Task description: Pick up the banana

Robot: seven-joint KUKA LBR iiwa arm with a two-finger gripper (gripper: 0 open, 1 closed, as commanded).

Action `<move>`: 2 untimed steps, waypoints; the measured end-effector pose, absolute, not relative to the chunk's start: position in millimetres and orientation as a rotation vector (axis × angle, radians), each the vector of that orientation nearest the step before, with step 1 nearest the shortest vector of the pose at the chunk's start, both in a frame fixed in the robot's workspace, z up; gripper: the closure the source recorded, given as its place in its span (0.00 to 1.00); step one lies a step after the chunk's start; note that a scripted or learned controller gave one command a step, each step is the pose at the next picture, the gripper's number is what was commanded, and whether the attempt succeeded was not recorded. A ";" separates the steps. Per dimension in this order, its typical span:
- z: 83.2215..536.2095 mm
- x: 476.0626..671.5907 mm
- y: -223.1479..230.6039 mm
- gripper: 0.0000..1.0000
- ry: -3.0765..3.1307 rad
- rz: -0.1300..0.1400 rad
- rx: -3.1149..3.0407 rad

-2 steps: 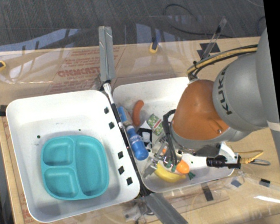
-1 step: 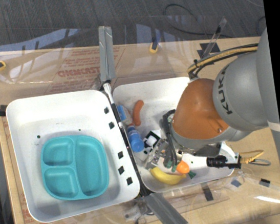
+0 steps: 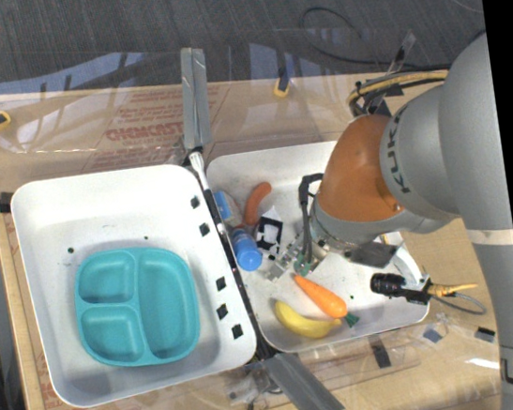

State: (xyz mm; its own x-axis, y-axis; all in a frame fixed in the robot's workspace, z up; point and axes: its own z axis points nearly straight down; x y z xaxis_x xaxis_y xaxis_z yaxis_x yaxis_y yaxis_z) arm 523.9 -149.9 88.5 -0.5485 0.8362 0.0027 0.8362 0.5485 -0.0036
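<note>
Though I can't tell whether the gripper point(image 3: 295, 262) is open, banana point(image 3: 306, 320) lies just in front of it, axis approx crosswise, carrot point(image 3: 321, 296) btwn.

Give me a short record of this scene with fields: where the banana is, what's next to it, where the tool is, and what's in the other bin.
banana: lying in the right bin, near its front edge, not held
carrot: just behind the banana, close against it
tool: over the right bin, behind the carrot, apart from the banana
left bin: holds a teal divided plate
other items: reddish sausage and blue bottle at the right bin's back left
</note>
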 end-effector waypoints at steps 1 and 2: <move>88.4 523.9 -149.6 0.00 -2.761 0.003 -1.490; 174.1 477.5 -165.3 0.00 -2.965 0.001 -1.032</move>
State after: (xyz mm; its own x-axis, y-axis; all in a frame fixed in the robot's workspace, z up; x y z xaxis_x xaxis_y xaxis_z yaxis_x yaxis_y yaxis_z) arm 477.5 -165.3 174.1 -0.7838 0.6210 0.0015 0.6210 0.7838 -0.0013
